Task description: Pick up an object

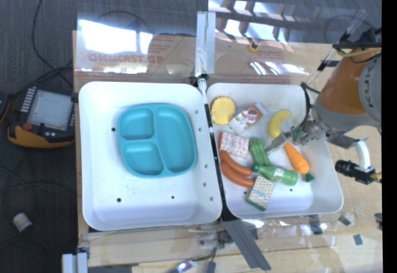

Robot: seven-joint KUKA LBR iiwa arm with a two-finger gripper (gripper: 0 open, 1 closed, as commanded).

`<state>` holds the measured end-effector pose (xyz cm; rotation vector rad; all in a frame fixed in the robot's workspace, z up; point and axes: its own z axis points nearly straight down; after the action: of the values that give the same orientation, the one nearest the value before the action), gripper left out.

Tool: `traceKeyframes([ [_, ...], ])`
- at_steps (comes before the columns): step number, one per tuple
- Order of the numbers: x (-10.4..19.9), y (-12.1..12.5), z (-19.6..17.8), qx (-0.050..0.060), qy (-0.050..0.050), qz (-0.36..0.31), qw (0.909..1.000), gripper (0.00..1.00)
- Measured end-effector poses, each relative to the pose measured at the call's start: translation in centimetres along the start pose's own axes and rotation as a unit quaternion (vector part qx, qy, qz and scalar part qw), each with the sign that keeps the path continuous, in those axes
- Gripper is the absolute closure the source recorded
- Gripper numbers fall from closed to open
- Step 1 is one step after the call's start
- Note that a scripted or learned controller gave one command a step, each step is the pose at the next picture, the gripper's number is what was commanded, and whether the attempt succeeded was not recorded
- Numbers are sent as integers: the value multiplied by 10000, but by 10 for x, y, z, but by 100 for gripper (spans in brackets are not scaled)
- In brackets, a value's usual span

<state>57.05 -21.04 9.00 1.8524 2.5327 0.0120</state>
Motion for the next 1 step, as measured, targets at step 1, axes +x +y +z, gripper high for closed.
traceKeyframes([
  [1, -1, 2, -11, -28, -24, -1, 10000, 100],
])
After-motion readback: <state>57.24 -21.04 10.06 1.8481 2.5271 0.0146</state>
